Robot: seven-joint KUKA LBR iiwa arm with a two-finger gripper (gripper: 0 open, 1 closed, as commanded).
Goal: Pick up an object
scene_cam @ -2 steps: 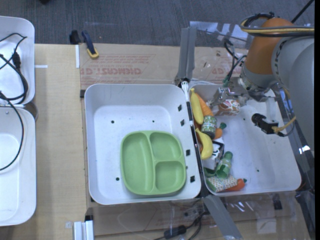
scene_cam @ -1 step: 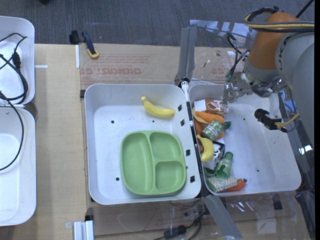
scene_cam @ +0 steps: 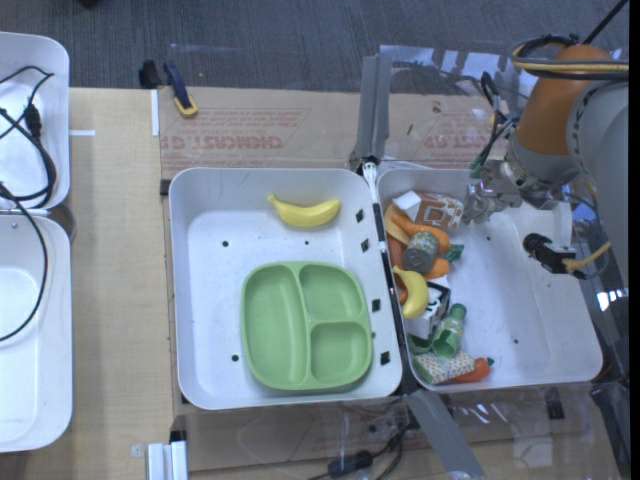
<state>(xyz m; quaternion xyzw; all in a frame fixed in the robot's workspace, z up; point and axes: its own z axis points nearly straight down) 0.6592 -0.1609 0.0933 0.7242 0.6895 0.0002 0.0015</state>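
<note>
My gripper (scene_cam: 479, 202) hangs low over the back of the right bin (scene_cam: 540, 318), just right of a pile of objects along that bin's left wall. The pile holds a brown packet (scene_cam: 438, 211), orange carrot-like pieces (scene_cam: 403, 231), a small banana (scene_cam: 410, 291), a green bottle (scene_cam: 451, 329) and a carrot (scene_cam: 467, 370) at the front. Nothing shows in the gripper. In the left bin (scene_cam: 200, 268) a yellow banana (scene_cam: 303, 211) lies at the back, with a green divided plate (scene_cam: 305, 325) in front of it.
The grey arm with its orange band (scene_cam: 560, 108) reaches in over the right bin's back right corner, trailing cables (scene_cam: 555, 253). A metal divider (scene_cam: 372, 118) stands behind the two bins. The right half of the right bin's floor is bare white.
</note>
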